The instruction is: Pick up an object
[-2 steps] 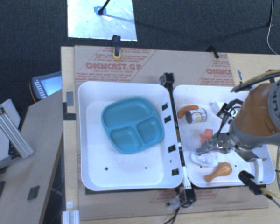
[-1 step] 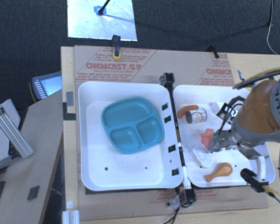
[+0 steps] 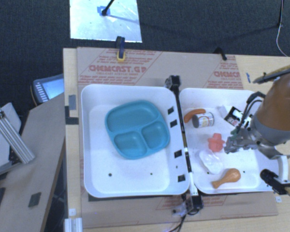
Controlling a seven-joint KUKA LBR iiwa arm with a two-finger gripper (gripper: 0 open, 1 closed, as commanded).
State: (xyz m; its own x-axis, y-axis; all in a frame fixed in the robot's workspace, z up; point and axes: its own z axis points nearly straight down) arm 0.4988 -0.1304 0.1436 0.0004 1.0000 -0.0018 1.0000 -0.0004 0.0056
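The right bin holds an orange sausage-shaped piece, a small metal can, a red star-like piece, a clear crumpled plastic item and a tan drumstick. My gripper hangs low over the right bin, just right of the red piece and above the drumstick. The arm's orange band sits behind it at the right edge. I see nothing between the fingers.
The left bin carries a blue divided plate. A black divider strip runs between the bins. A small black and white object lies in the right bin's back area. Cardboard underlies both bins.
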